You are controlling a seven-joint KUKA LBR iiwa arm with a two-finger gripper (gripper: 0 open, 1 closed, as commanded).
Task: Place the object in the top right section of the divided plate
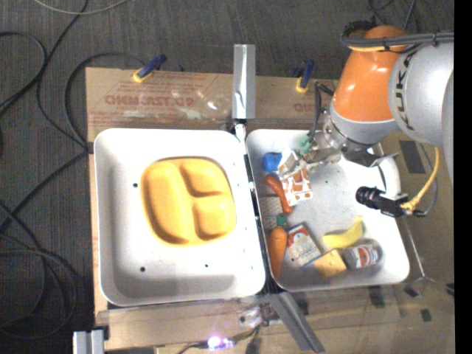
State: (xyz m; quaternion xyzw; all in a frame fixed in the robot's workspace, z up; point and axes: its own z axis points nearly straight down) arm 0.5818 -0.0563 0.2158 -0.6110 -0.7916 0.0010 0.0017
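A yellow divided plate (188,201) lies in the left bin (118,227); its top right section (206,174) holds nothing. My gripper (301,161) is down in the upper left part of the right bin (335,198), directly over an orange and white carton (297,187) that lies tilted there. The gripper's tip meets the carton's upper end, and the wrist hides the contact. A blue object (272,161) and a red sausage (276,190) lie just left of the carton.
Further down the right bin lie a carrot (276,248), a small red and white carton (301,245), a cheese wedge (331,263), a banana (345,234) and a can (363,255). A black fitting with a yellow cable (380,199) juts out at the right.
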